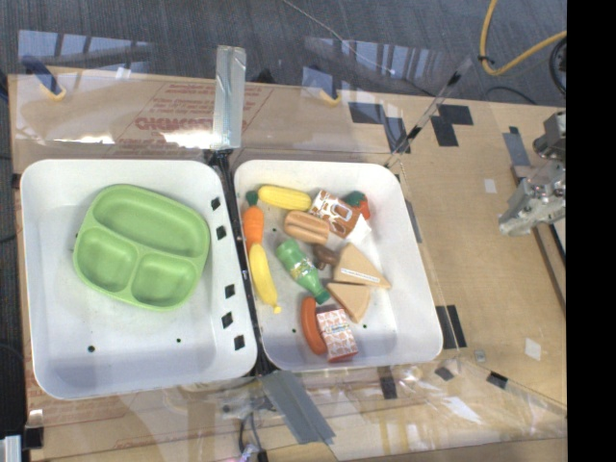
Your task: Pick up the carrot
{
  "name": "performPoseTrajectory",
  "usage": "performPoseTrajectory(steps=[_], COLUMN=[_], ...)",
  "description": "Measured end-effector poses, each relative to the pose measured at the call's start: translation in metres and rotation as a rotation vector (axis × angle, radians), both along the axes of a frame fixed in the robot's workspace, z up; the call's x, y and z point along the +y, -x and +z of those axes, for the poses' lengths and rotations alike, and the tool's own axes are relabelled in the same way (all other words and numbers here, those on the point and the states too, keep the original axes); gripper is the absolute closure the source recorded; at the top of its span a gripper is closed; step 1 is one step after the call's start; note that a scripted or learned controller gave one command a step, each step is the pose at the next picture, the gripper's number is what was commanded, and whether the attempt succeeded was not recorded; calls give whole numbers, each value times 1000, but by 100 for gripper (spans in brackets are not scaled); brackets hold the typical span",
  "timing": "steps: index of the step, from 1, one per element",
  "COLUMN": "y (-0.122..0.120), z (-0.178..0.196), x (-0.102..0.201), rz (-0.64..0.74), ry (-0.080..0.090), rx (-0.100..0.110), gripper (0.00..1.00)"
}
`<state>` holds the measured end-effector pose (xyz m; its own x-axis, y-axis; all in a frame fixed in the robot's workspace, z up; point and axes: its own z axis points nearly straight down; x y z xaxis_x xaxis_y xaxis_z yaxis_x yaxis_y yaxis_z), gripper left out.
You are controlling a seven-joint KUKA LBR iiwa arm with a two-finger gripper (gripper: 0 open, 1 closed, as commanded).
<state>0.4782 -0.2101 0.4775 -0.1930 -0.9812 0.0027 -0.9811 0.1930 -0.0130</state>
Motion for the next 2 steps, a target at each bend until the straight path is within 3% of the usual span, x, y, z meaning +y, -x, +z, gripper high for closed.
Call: performPoseTrajectory(steps=[1,2], y=[2,3], z=[-126,-255], x=[0,35], rz=[189,413], ry=[-9,-10], rx=[19,22], gripper=[100,100])
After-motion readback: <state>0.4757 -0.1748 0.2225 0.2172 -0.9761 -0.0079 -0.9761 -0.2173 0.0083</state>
